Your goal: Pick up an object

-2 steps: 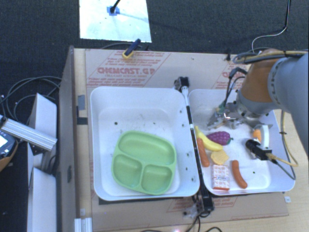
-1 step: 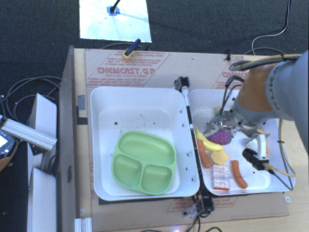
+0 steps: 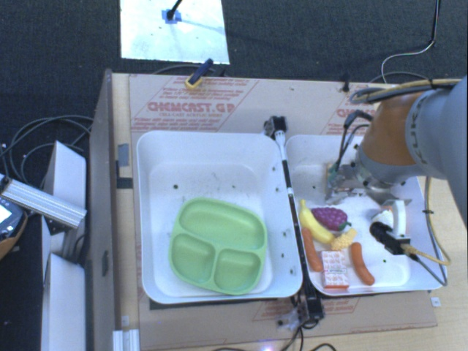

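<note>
Floor: dark carpet (image 3: 58, 42) round the bench; a pale square sheet (image 3: 173, 20) lies on it at the top, with a small blue mark near its middle; black cables (image 3: 29, 134) trail at left.
Bench: brown board (image 3: 219, 97) bearing both bins; a yellow-and-dark small tool (image 3: 198, 74) rests at its far edge.
Writing: red print "CHEMCAST GP" readable on the board behind the left bin; smaller lines beneath it too fine to read.
Left bin (image 3: 157, 167): white, shallow; holds one green tray (image 3: 218, 246) with three compartments, lying toward the near side.
Right bin (image 3: 307, 152): white, touching the left bin along a dark strip (image 3: 287, 189); toy food gathered at its near left.
Contents, right bin: yellow banana (image 3: 313, 224) just beside a purple grape bunch (image 3: 330, 217); a yellow corn piece (image 3: 342, 240) below the grapes; an orange carrot (image 3: 312, 252) near the dividing wall; a reddish sausage (image 3: 361, 263) to the right; a small red-and-white carton (image 3: 335, 271) at the near edge, print unreadable.
Arm (image 3: 431, 134): grey with orange band, reaching in from the right over the right bin.
Gripper (image 3: 338, 187): low over the bin's far half, just above the grapes; whether the claw is wide or narrow cannot be told.
</note>
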Controlling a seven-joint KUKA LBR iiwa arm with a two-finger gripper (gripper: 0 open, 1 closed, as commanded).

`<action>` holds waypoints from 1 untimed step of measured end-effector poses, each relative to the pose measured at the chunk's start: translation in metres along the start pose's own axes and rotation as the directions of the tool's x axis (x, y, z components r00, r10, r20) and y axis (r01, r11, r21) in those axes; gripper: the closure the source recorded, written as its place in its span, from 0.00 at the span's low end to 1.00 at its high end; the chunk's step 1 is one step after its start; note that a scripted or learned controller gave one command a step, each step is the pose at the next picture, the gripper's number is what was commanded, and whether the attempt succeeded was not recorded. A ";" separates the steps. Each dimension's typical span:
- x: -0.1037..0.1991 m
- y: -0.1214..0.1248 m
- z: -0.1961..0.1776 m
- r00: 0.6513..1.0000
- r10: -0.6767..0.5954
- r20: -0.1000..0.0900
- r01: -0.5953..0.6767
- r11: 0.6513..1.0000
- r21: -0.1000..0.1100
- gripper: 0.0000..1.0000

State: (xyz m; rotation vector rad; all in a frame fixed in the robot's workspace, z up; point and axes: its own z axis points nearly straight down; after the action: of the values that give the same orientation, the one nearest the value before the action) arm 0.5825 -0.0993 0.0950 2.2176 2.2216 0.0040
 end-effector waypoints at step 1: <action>0.000 0.000 0.000 1.000 0.000 0.000 0.000 1.000 0.000 0.00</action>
State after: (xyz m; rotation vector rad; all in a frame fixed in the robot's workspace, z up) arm 0.5825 -0.0992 0.0949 2.2175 2.2217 0.0039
